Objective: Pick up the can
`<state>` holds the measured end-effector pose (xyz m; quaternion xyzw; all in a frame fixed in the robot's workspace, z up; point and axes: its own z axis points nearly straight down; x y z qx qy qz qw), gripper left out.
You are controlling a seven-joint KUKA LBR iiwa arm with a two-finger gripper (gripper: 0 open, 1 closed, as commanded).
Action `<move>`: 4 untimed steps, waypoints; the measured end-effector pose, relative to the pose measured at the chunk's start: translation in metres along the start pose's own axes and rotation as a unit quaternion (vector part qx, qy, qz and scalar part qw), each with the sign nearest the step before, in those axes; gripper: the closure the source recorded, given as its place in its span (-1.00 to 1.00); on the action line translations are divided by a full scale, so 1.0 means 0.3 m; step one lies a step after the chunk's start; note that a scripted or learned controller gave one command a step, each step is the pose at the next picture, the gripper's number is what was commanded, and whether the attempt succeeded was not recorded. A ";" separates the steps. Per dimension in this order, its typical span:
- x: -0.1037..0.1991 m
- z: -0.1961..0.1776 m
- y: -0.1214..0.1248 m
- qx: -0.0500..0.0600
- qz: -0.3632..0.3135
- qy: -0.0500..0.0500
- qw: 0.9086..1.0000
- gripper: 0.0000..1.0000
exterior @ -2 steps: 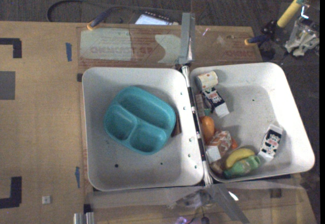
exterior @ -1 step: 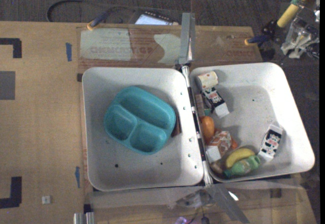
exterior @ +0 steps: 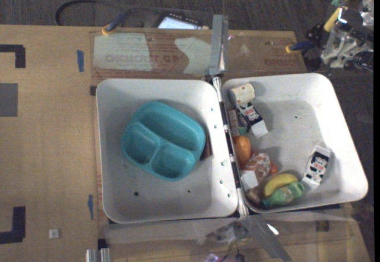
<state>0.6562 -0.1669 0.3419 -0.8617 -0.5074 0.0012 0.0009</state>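
Observation:
The can point(exterior: 242, 93) is a short cream cylinder with a darker band. It lies on its side in the back left corner of the right bin point(exterior: 332, 136), close to the wall between the two bins. A small black and white carton point(exterior: 252, 119) lies just in front of it, almost touching.
Along the right bin's left wall and front lie an orange point(exterior: 242, 148), a wrapped snack point(exterior: 259, 163), a banana point(exterior: 280, 183), a green item point(exterior: 286, 195) and a white carton point(exterior: 317, 166). The left bin point(exterior: 113, 106) holds a teal divided plate point(exterior: 163, 140). Some equipment point(exterior: 350, 23) stands off the bench at the far right.

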 end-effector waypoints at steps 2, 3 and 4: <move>-0.074 0.274 0.082 0.000 -0.105 0.000 0.994 1.00; -0.125 0.111 0.075 -0.003 -0.088 0.000 0.996 1.00; -0.115 -0.039 0.109 -0.003 -0.079 0.000 0.997 1.00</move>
